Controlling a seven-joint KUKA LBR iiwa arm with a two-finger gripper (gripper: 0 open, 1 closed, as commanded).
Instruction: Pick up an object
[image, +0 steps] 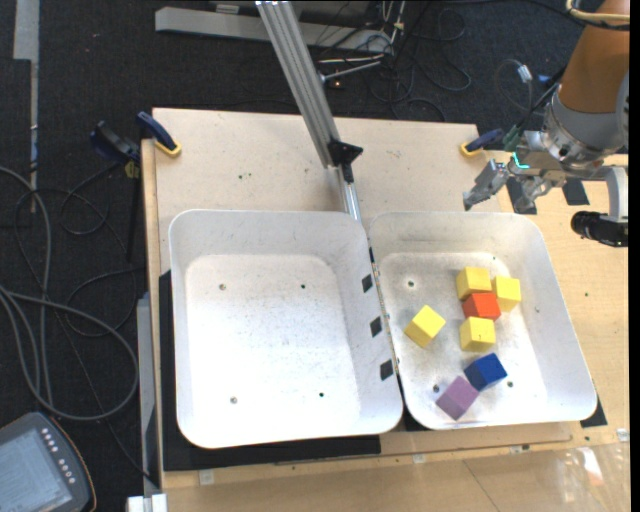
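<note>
Purple block low; end effector (empty) spread.

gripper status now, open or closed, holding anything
gripper: open, holding nothing, hanging above the far rim of the right bin.

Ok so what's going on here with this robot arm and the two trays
A robot arm is set to pick up an object, but nothing is grabbed yet. Its gripper hangs above the far edge of the right bin, open, with nothing between its fingers. All the blocks lie in that bin: four yellow blocks, an orange one, a blue one and a purple one. The left bin sits beside it.
</note>
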